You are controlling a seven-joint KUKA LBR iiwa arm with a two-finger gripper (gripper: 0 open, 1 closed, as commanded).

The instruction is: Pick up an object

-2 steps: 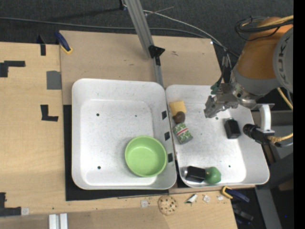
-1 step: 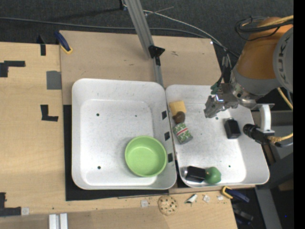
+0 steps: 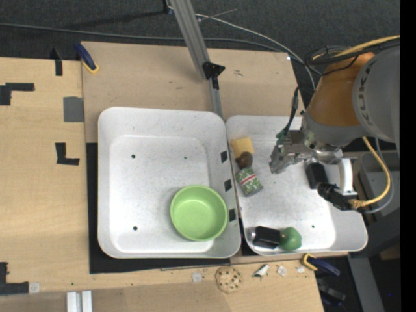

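While the hand (image 3: 281, 158) hangs low over the right bin (image 3: 338, 236), it sits just right of a small cluster by the bin's left wall, probably lined up for a grab there; whether it is open or has hold of anything I cannot tell from this slant. Nearest lies a small green packet (image 3: 249, 182), its long axis running from upper left to lower right. Above it sit a brown lump (image 3: 244, 159) and a yellow block (image 3: 242, 145). A green bowl (image 3: 198, 212) rests in the left bin (image 3: 130, 129).
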